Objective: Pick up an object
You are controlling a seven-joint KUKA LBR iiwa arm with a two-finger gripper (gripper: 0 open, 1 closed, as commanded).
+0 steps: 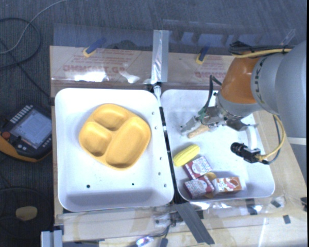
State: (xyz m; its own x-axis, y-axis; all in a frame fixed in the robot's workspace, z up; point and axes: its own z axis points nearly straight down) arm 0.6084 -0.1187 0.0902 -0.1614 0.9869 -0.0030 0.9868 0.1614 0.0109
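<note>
While the arm (270,81) reaches in from 3 o'clock, its hand (195,125) sits low in the right bin (262,181), toward 12 o'clock; whether it is released or clenched cannot be told. Tan stick-like item (198,132): just beside the hand, contact unclear. Yellow corn-like piece (186,154): bin centre-left. Red-and-white packets (198,176) and orange carton (227,184): 6 o'clock. Left bin (72,189): yellow three-part dish (115,135), central.
</note>
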